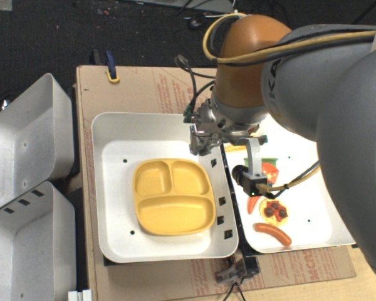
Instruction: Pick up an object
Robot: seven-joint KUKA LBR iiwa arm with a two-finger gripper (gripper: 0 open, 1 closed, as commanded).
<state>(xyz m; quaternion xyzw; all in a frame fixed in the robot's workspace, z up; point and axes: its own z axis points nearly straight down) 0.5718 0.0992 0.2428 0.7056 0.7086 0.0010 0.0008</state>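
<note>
Yellow tray [173, 196], white bin [113, 168]

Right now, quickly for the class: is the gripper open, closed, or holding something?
Gripper: cannot be told; it hangs over the left bin's right rim, beside the yellow tray.

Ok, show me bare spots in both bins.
Left white bin: bare strips left of and below the yellow divided plastic tray. Right white bin: crowded by the divider with a reddish toy sausage and other toy foods; bare towards its right.
</note>
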